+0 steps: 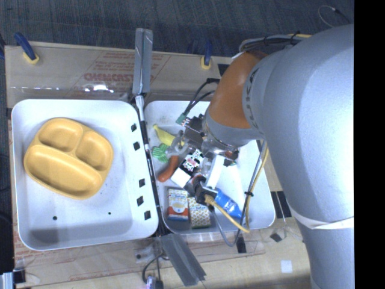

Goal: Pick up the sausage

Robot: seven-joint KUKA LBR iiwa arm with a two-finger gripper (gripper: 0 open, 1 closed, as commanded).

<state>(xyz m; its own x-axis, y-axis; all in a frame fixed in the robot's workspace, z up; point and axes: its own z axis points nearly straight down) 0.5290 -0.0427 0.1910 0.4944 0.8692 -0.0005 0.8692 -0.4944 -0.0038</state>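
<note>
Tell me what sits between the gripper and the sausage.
Nothing visible separates them. The gripper is right over the sausage in the right bin, with a white packet lying against the sausage and a green piece just above it.

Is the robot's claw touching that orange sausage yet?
Cannot tell. In the camera view the gripper sits right over the sausage in the right bin, hiding any contact or gap.

A robot lab: two white bins (21,161) sit on a cardboard-covered bench (90,65) held by blue clamps (27,48), with loose cables (231,221) and a dark carpet (180,8) beyond.
</note>
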